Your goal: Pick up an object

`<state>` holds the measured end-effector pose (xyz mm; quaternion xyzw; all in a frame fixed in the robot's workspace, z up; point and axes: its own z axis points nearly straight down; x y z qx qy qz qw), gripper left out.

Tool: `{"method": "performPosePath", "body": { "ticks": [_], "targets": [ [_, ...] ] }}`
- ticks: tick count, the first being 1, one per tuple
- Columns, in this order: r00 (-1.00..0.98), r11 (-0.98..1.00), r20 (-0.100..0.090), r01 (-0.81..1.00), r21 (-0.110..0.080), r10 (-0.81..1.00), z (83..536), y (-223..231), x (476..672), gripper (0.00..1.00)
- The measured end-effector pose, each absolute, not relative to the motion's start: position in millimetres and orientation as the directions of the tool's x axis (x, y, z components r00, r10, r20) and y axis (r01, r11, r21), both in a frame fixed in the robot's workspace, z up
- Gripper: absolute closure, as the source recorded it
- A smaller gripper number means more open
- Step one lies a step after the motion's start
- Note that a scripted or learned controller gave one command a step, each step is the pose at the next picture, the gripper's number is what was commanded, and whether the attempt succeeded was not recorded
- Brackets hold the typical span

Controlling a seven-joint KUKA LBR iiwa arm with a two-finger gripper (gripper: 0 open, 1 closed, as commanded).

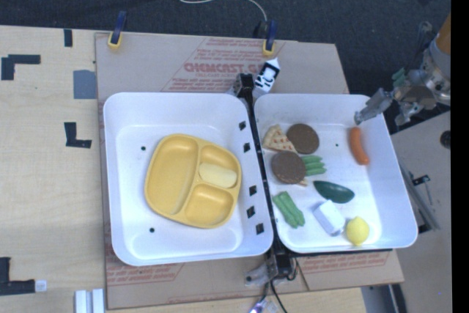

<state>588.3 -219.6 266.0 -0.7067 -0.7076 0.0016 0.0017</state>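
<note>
Honestly, the claw (381, 105) hangs over the right bin's (399, 179) upper right rim, and I cannot tell how it is set; so close to that wall, a descent could clip the rim or nudge the carrot (358, 146) against the side. That carrot lies just below, near the wall, long axis running roughly top to bottom, tilted slightly.

Right bin (399, 209) holds toy food: carrot (358, 146), two brown patties (302, 137), lemon (357, 231), green beans (289, 208) (all lying flat, loose).
</note>
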Motion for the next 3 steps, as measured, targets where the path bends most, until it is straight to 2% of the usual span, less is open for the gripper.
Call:
{"method": "performPosePath", "body": {
  "ticks": [1,2,3],
  "targets": [
    [0.002,-0.002,0.007,1.0,-0.02,1.0,143,-223,526.5,0.0],
    [0.0,0.0,-0.001,1.0,-0.005,1.0,80,-215,538.1,0.0],
    [-0.002,0.002,-0.001,1.0,0.0,1.0,84,-224,608.3,0.0]
  ]
}}
